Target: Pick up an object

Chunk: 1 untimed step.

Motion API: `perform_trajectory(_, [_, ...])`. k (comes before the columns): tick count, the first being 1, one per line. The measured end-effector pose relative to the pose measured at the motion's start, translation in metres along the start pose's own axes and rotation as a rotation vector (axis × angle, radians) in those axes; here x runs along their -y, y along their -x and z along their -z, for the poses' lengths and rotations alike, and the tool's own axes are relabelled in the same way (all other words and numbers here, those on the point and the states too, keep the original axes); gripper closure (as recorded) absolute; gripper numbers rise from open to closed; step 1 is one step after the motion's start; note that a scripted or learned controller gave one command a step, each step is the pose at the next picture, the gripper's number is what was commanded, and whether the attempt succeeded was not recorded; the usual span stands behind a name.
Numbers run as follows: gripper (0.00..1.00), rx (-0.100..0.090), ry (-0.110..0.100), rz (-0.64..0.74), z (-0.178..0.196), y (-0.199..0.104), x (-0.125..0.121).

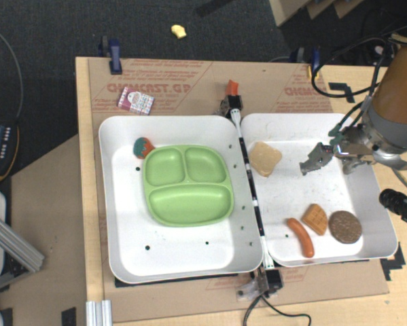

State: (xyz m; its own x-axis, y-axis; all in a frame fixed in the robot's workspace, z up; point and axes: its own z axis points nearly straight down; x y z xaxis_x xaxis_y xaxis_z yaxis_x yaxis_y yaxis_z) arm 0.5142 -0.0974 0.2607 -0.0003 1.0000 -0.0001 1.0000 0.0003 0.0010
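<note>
My gripper (314,161) hangs over the upper middle of the right bin (373,250), open, with nothing between its fingers. A pale beige bread-like piece (264,159) lies just to its left, near the bin's left wall. Toward the front of the same bin lie an orange-red sausage (302,237), a square tan cracker (316,219) and a round brown cookie (344,226). The gripper is apart from all of these.
The left bin (121,250) holds a green divided plate (187,184) and a small red and green ball (143,147) at its upper left. A pink card (135,100) lies on the cardboard behind the bins. A black clamp (232,103) sits where the bins meet.
</note>
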Motion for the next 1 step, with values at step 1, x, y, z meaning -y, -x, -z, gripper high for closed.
perform_trajectory(1, [0.00,-0.002,-0.012,-0.005,-0.0956,0.0231,0.0384])
